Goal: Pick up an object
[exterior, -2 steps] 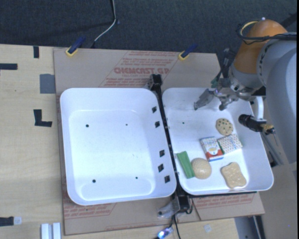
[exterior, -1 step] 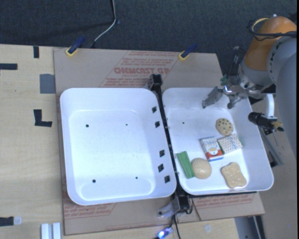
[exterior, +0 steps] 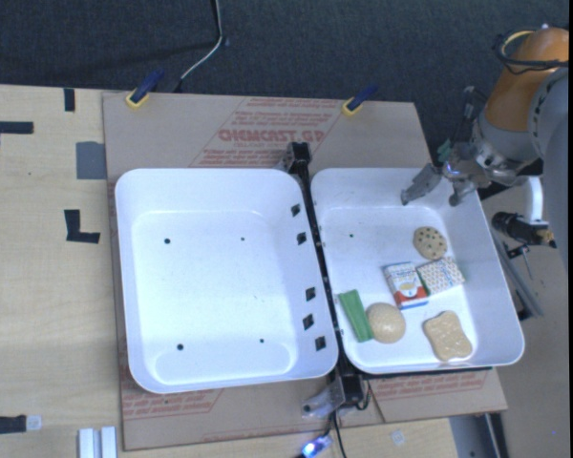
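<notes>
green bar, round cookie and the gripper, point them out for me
green bar [exterior: 354, 315], camera view, middle of its upper face
round cookie [exterior: 429, 242], camera view, centre of its speckled top
gripper [exterior: 436, 190], camera view, midway between the two spread fingertips, over the right bin's far edge

Two white bins [exterior: 215, 184] sit on my tan bench [exterior: 38, 256] over brown cardboard printed in red [exterior: 267, 134]. Inside the right bin: a green bar [exterior: 354, 316], a speckled brown cookie [exterior: 429, 242], a checkered packet [exterior: 441, 275], a red-and-white box [exterior: 405, 284].
</notes>
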`<state>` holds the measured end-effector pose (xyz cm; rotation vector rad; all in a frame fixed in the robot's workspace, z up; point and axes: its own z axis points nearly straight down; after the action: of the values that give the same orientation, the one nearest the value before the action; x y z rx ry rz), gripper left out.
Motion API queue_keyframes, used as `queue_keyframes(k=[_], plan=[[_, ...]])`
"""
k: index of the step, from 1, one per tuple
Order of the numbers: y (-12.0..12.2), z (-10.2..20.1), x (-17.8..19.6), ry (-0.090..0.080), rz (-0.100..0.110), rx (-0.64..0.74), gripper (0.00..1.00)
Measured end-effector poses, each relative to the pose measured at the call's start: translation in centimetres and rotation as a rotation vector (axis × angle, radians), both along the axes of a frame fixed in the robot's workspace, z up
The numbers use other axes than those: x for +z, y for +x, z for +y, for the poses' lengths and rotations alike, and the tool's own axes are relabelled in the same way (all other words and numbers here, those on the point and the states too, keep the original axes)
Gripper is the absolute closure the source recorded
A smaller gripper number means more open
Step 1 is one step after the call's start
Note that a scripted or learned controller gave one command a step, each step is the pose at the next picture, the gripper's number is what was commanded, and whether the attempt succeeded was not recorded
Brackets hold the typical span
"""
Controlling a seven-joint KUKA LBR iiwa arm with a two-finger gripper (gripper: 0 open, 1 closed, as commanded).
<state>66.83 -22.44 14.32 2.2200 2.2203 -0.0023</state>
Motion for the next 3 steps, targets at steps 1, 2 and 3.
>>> queue_keyframes(k=[1,2,3], plan=[[0.0,0.1,1.9,0.000,-0.001,0.001,0.00],[0.0,0.2,0.3,0.001,0.002,0.002,0.00],[0.0,0.1,1.9,0.001,-0.001,0.002,0.00]])
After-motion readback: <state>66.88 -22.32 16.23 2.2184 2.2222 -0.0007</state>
